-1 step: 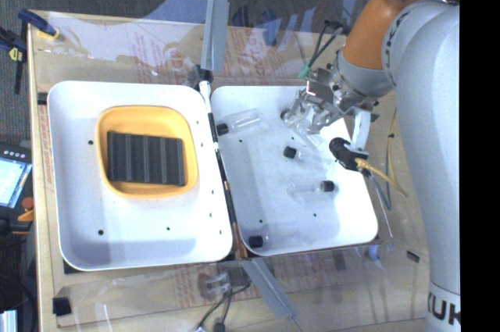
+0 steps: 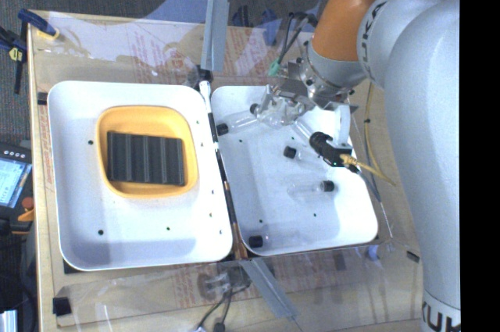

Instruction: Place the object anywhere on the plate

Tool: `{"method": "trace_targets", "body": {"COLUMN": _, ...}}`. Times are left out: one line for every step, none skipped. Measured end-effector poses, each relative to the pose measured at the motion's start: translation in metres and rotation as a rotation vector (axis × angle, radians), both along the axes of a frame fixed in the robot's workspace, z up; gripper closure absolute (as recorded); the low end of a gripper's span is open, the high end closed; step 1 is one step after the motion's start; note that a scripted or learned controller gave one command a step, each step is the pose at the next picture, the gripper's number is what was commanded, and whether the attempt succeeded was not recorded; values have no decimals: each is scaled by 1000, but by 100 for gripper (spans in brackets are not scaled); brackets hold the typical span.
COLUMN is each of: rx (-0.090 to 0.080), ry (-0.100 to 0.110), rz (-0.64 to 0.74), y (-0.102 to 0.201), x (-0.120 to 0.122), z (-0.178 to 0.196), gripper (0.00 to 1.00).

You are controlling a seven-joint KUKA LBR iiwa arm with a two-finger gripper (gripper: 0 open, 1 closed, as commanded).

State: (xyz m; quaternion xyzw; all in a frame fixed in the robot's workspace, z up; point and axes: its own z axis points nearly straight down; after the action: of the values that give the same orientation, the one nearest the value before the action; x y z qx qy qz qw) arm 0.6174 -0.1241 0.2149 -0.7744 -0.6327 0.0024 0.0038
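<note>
A yellow plate (image 2: 148, 119) lies in the left white bin (image 2: 78, 229). On it rests a dark grey ridged rectangular object (image 2: 147, 158), flat and roughly centred on the plate. My gripper (image 2: 269, 110) hangs over the upper part of the right white bin (image 2: 351, 225), well to the right of the plate and apart from the ridged object. I see nothing held in it.
Two small black pieces (image 2: 291, 153) (image 2: 328, 186) lie on the floor of the right bin. The grey arm with its orange band (image 2: 344, 18) fills the right side. A raised divider (image 2: 219, 166) separates the bins. A cardboard sheet (image 2: 117, 49) lies behind them.
</note>
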Motion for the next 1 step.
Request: {"method": "trace_targets", "body": {"rx": 1, "ry": -1, "rz": 179, "y": 15, "x": 4, "z": -9, "gripper": 100}}
